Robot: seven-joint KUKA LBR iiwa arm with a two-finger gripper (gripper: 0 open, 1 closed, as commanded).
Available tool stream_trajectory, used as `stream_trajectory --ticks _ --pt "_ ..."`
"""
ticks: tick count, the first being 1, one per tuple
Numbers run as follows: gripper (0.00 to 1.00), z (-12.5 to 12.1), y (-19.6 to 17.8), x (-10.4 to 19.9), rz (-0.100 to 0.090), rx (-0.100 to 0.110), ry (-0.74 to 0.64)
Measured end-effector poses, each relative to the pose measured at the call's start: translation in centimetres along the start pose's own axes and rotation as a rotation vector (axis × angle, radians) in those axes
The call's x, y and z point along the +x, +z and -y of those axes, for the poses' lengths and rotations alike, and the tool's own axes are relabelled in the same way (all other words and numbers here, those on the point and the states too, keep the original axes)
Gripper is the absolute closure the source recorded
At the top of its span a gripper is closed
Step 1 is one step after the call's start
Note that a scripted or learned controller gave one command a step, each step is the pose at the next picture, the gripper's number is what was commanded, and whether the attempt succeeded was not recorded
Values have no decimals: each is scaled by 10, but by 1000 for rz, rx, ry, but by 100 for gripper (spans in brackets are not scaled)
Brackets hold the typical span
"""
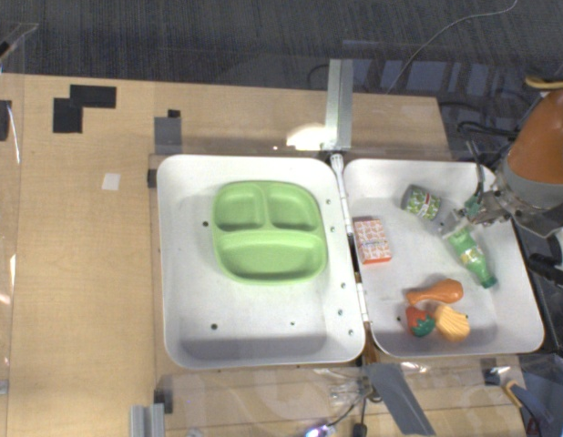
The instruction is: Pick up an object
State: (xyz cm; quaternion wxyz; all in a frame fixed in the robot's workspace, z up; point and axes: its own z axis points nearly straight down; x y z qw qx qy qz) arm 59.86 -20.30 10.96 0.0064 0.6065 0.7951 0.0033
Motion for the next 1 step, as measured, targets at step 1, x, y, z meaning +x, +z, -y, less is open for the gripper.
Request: stream_trajectory --ticks 1 --pt "100 -80 -94 16 -2 6 194"
